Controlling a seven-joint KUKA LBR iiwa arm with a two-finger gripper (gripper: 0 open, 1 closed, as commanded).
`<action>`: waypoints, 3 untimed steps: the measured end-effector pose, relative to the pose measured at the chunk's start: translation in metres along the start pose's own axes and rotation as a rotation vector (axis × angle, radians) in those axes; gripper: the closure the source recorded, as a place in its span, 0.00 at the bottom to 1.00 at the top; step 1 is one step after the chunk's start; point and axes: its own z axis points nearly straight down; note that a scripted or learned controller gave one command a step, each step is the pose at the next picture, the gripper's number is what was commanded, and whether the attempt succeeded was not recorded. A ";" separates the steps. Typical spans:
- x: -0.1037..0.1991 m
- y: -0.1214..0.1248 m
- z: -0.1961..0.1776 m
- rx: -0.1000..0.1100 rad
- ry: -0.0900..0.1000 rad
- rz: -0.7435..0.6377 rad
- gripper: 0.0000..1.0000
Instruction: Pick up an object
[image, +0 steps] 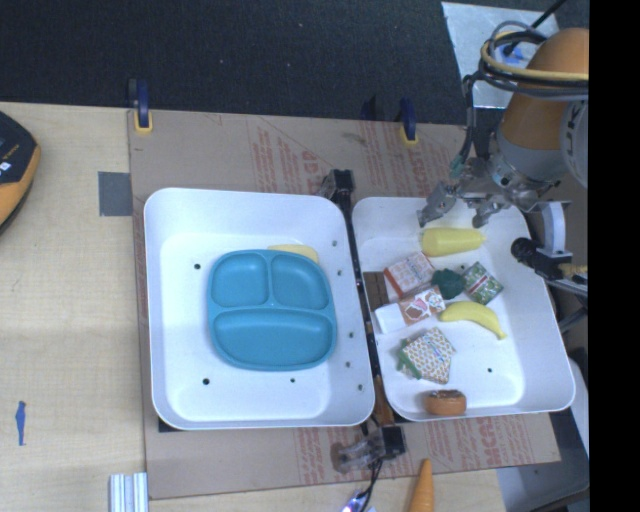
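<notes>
Below claw (462, 205), pale yellow oblong object (452, 241), possibly smooth plastic.

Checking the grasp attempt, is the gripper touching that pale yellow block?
Cannot tell: in the camera view the gripper hangs just above the pale yellow block, overlapping its top edge.

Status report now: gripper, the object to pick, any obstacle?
Gripper open, above right bin, holding nothing. Yellow block directly under fingers, not yet grasped. Small boxes crowded beside it.
</notes>
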 end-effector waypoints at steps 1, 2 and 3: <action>-0.014 0.003 0.065 -0.009 -0.005 0.001 0.00; -0.019 0.003 0.076 -0.009 -0.007 0.001 0.00; -0.022 0.006 0.059 -0.013 -0.011 0.000 1.00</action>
